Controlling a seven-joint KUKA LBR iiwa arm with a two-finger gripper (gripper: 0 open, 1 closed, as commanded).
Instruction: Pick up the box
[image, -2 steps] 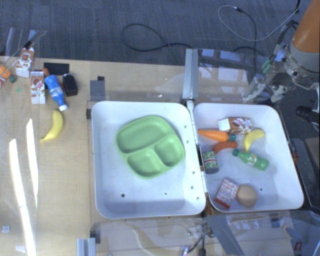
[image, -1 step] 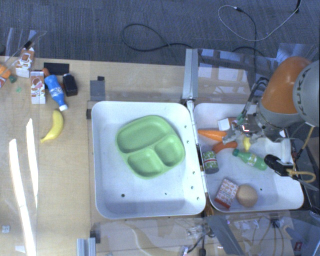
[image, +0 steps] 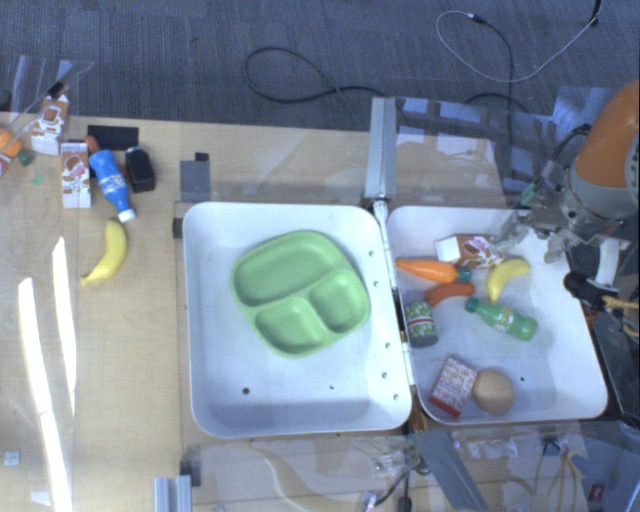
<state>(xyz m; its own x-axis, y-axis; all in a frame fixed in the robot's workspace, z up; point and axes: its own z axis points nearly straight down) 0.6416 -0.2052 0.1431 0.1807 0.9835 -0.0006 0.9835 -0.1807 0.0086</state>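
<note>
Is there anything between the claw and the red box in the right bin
Yes. The claw sits at the right bin's far right edge, and the red box lies at the near side. The green bottle and a yellow banana lie between them, and a brown ball touches the box.

Green sectioned tray (image: 300, 291) sits alone in the left bin (image: 210, 400). In the right bin (image: 590, 395), the red-and-white box (image: 453, 385) lies at the near edge, touching a brown potato (image: 493, 390). Further back: a carrot (image: 427, 270), a banana (image: 505, 276), a green bottle (image: 502, 318). The arm (image: 607, 160) hangs over the far right corner.
</note>
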